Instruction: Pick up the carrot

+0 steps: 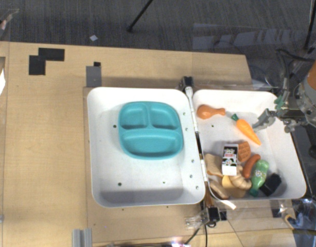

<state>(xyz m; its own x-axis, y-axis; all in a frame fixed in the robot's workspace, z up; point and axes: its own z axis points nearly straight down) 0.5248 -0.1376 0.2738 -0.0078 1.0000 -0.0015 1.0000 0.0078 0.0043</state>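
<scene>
Carrot (247, 129) lies in the right bin (289, 158), upper middle, long axis diagonal with its green end toward the far-left. Hand (268, 118) sits just right of it, near the bin's right edge; can't tell if it's open or closed.

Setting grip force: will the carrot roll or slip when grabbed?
The carrot tapers to a point, so the claw may squeeze it out sideways. It looks round and glossy, likely rigid plastic: apt to roll if nudged.
</scene>
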